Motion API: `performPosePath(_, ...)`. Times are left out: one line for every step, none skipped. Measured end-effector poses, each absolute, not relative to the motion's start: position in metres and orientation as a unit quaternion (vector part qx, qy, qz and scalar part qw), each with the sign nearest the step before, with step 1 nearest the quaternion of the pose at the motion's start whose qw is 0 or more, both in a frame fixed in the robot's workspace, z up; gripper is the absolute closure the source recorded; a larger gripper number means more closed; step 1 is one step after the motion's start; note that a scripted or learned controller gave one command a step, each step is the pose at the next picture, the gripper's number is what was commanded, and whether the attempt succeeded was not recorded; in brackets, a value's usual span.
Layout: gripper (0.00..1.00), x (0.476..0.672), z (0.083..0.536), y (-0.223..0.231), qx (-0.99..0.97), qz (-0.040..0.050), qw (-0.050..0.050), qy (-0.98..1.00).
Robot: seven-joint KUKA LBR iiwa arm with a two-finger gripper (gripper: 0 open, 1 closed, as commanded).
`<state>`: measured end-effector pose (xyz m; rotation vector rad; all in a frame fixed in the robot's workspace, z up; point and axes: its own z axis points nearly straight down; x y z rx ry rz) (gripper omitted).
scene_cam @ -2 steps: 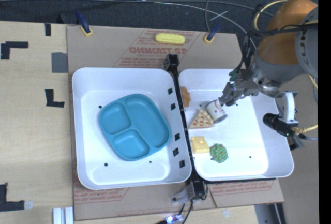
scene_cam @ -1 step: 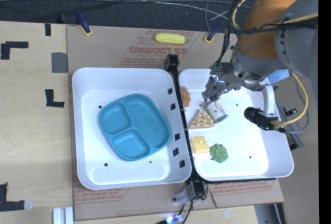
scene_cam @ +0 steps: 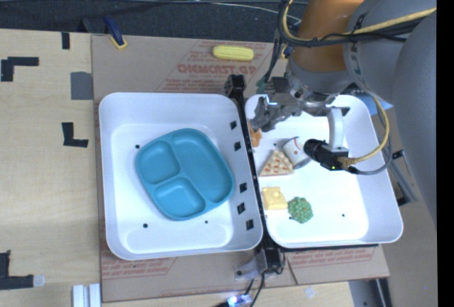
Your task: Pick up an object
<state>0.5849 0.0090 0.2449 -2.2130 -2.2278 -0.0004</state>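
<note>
The grey arm, orange band bright at its wrist, reaches down over the right bin (scene_cam: 383,227), its tool (scene_cam: 268,113) poised near the bin's far left corner; whether it is clenched or released cannot be told. Just nearer than the tool lies a pizza-slice toy (scene_cam: 277,164), then a yellow cheese block (scene_cam: 273,198) and a green broccoli piece (scene_cam: 301,210). A blue divided plate (scene_cam: 184,173) sits in the left bin (scene_cam: 113,121). A yellow banana (scene_cam: 233,52) rests on the tabletop (scene_cam: 42,178) beyond.
</note>
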Motion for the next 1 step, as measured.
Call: performPosePath(1.0,0.5947,0.2447,0.0677,-0.705,0.0002,0.001,-0.709)
